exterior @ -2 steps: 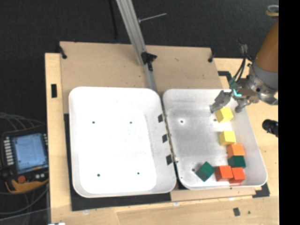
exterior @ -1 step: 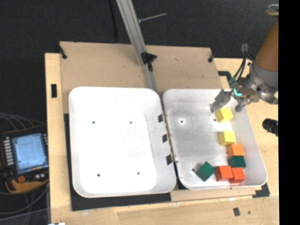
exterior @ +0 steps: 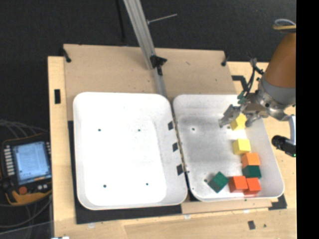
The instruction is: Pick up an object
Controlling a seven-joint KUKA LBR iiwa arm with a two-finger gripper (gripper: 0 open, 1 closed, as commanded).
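A: Which block is it going for?

B: The yellow block (exterior: 238, 123) near the right side of the right bin (exterior: 199, 133), I think. The tool (exterior: 240, 114) sits right over it, and the block peeks out just beneath the fingers.

A: Is it gripped?

B: I can't say. The fingers seem to stand on either side of the block, but whether they press on it is too small to tell. Whether the tool is wide or narrow, I cannot tell either.

A: What else is in there?

B: A second yellow block (exterior: 242, 146) just below the first, then an orange block (exterior: 250, 159), a dark green block (exterior: 251, 171), and two red-orange blocks (exterior: 245, 183) by the bin's near right corner. A tilted green block (exterior: 217, 181) lies a bit left of those. The left bin (exterior: 84, 133) sits beside it on the table (exterior: 60, 78).

A: So which step is this?

B: By my reading, the reach onto the block, at the point of closing. The next move calls for a firm squeeze on the block's opposite faces, then a straight lift, keeping clear of the yellow neighbour just beside it.
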